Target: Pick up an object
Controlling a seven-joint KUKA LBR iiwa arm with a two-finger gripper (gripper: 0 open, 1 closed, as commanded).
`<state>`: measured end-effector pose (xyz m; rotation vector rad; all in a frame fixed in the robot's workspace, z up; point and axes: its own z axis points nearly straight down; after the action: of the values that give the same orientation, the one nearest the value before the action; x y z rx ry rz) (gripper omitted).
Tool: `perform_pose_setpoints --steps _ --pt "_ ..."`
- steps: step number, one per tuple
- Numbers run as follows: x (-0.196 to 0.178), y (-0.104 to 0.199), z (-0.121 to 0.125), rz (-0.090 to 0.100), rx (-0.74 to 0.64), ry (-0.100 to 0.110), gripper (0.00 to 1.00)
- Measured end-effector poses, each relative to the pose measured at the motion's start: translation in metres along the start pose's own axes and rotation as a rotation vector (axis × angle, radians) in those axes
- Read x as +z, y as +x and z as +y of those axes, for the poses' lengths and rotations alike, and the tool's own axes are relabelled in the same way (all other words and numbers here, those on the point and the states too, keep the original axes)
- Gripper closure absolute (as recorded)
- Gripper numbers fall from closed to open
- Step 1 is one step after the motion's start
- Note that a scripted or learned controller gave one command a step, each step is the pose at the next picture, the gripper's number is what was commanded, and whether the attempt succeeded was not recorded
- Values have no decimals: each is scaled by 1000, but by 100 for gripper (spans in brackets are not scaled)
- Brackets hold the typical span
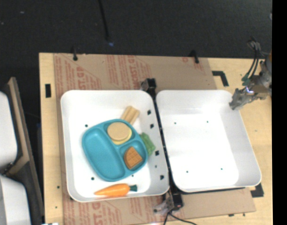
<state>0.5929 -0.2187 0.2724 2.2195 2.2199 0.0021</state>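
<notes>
Left bin (71,125) — carrot (116,190) along its near wall, well apart from claw (238,100).

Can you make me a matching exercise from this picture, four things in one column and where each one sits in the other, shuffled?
Things:
1. carrot
2. tray
3. pincer
4. round cracker

Places:
A. at the right bin's far right corner
B. in a compartment of the blue tray
C. middle of the left bin
D. near edge of the left bin, on the bin floor

Pairs: 1-D, 2-C, 3-A, 4-B
</notes>
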Motion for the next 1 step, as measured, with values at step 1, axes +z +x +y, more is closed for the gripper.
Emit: perform_pose_setpoints --steps 1 --pt "1 61 9 2 -4 1 100"
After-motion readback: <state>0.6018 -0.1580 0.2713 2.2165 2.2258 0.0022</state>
